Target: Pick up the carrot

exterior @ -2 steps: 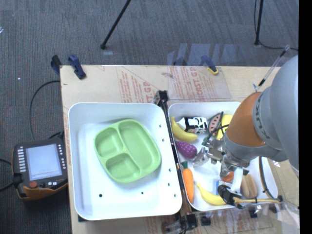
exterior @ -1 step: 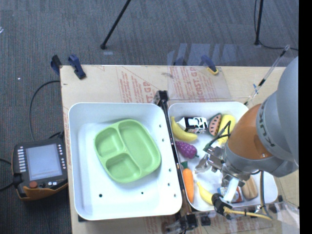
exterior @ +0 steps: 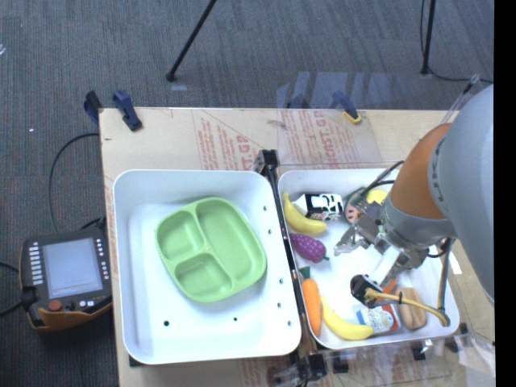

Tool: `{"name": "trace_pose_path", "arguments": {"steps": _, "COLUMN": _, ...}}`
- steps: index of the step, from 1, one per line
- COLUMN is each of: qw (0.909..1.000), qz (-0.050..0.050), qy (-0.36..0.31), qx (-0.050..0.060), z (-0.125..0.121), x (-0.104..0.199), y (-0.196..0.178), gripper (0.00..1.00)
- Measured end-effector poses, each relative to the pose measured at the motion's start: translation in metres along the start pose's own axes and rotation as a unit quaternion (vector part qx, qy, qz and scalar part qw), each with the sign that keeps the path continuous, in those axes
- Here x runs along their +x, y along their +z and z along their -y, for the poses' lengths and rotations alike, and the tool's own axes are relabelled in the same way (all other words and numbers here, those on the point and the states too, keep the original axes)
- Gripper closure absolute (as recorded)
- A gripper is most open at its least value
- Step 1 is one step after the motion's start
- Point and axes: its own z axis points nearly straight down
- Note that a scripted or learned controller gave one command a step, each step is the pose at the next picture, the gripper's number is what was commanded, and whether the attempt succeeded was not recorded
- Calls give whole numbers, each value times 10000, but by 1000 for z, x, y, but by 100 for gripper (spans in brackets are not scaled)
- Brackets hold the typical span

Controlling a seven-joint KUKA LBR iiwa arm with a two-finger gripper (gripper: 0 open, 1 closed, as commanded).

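Observation:
The carrot is orange with a green top. It lies in the right bin against the left wall near the front, pointing toward the front edge. My gripper hovers in the middle of that bin, behind and to the right of the carrot and apart from it. The fingers point left and stand open with nothing between them. A yellow banana lies right beside the carrot's tip.
A second banana, a purple eggplant and a black-and-white item sit behind the carrot. A tan bread-like piece lies front right. The left bin holds a green divided plate.

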Motion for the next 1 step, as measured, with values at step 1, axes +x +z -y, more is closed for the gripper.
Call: {"name": "trace_pose_path", "arguments": {"steps": 1, "qw": 9999, "qz": 22, "qy": -105, "qx": 36, "z": 13, "x": -13, "y": 41, "gripper": 0}}
